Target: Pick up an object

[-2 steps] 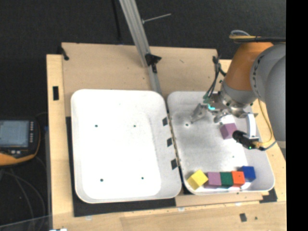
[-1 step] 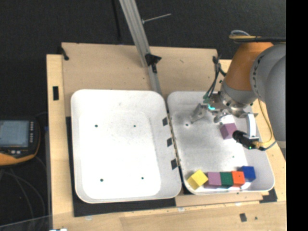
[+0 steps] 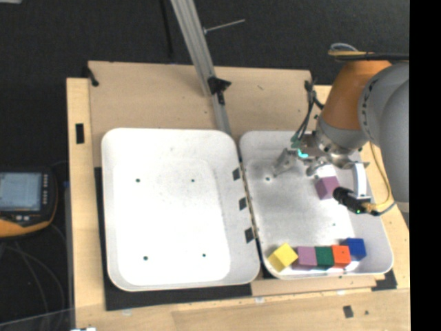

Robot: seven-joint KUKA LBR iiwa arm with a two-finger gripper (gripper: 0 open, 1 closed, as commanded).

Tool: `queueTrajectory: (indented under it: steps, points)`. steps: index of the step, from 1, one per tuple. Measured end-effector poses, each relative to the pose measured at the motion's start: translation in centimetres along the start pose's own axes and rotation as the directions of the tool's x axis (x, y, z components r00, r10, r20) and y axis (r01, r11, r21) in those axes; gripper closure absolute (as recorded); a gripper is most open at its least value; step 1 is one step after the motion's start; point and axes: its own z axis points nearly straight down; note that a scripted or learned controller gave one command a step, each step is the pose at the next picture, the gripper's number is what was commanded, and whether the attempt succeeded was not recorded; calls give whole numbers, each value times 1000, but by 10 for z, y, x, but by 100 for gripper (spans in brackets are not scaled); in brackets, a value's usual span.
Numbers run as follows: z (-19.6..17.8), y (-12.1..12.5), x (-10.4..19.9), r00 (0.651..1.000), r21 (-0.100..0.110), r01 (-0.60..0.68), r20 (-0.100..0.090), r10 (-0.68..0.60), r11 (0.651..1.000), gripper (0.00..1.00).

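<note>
Here, from the overhead camera, you have the right bin (image 3: 275, 164) as your landmark. The arm (image 3: 355, 105) reaches in over its far right part, and the tool (image 3: 313, 158) hangs above the bin's upper half. Just beside and below the tool you see a pale purple block (image 3: 326, 185), close under the wrist; you cannot tell whether the tool is closed on it or open, since the wrist hides the tips.

Along the right bin's near wall lies a row of blocks, side by side: a yellow block (image 3: 282, 257) tilted at the left end, then a purple block (image 3: 306, 256), a green block (image 3: 324, 256), an orange block (image 3: 341, 255) and a blue block (image 3: 355, 247) toward the right corner. All are well apart from the tool.

Left of the right bin, touching it, sits the left bin (image 3: 172, 205) on the worktop (image 3: 151, 95). A grey metal pole (image 3: 196, 43) slants down to the right bin's far left corner.
</note>
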Motion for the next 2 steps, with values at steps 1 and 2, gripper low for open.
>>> queueTrajectory:
  steps: [1,2]
  points:
    - [0,0,0,1000,0,0,0,0,1000,0]
    - [0,0,0,1000,0,0,0,0,1000,0]
